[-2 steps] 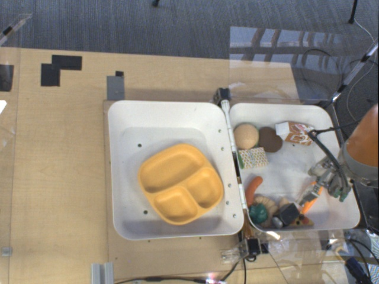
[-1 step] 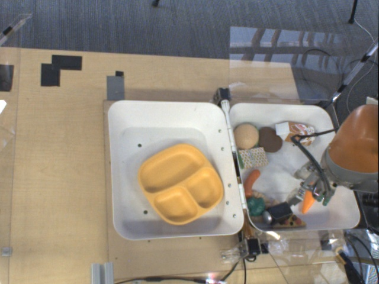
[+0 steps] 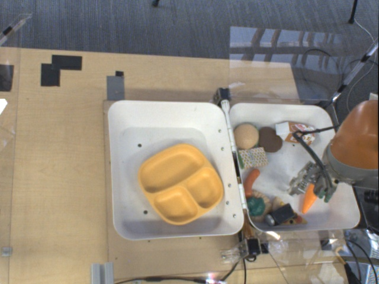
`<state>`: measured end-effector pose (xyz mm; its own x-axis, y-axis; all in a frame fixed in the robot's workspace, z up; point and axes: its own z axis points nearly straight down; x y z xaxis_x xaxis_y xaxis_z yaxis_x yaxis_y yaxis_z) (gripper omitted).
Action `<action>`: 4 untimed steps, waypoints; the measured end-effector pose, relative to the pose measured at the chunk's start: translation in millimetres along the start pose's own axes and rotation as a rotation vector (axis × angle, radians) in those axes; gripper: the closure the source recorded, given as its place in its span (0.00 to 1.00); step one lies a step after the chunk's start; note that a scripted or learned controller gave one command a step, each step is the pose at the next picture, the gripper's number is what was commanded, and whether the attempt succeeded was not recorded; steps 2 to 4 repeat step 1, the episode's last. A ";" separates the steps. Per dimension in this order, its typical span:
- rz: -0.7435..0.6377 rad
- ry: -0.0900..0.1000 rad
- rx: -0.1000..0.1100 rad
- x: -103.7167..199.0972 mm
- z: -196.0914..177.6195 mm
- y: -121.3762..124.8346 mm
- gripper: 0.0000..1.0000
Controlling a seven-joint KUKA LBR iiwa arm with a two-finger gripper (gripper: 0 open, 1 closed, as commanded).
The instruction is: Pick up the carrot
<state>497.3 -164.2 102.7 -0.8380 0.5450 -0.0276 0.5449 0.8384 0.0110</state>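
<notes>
Orange carrot (image 3: 308, 200) between tool (image 3: 314, 189) fingers; no legible writing.

right white bin (image 3: 349, 220) is pretty cramped, toys crowd its left wall and front edge, but there's bare floor mid-bin; yellow sectioned plate (image 3: 180, 184) hogs the left white bin (image 3: 127, 158)

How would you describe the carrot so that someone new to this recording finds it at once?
Look in the right-hand white bin, near its lower right corner, where the gripper reaches in. The carrot is the small orange cone just under the gripper, tip pointing down. It lies apart from the redder piece by the bin's left wall.
</notes>
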 end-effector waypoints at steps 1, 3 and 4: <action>0.252 0.015 0.008 14.3 -24.9 32.5 1.00; 0.252 0.015 0.008 14.3 -24.9 32.5 1.00; 0.252 0.015 0.008 14.3 -24.9 32.5 1.00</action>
